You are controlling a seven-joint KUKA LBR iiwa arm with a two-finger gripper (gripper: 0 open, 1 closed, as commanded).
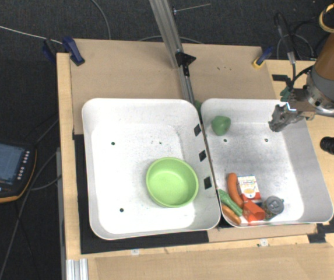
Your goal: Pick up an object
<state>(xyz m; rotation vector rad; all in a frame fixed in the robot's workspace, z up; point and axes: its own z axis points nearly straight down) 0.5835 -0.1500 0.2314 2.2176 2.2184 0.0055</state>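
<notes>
Two white bins sit side by side on my bench: the left bin (99,127) and the right bin (306,179), touching along their inner edges. From my seat I see the arm (330,69) reaching in from the right, with its gripper (278,121) hanging over the far right part of the right bin, above bare white floor. Its dark fingers blur together against the speckled surface, so I cannot tell whether they are spread or closed, and I see no object between them. Nearest to the gripper is a small green ball-like object (220,124), possibly a soft toy, lying alone at the far left corner of the right bin, apart from the gripper. Everything else in that bin is heaped in the near left corner: an orange carrot-shaped toy (233,186), a small white and orange carton (248,187) just beside it, a red piece (253,212) under the carton, a grey round object (273,205) to their right, and a green strip (229,198) along the bin wall. In the left bin a light green bowl (172,182) stands upright near the near right side. A handheld control pendant (3,168) lies on the floor to the left of the bench.
</notes>
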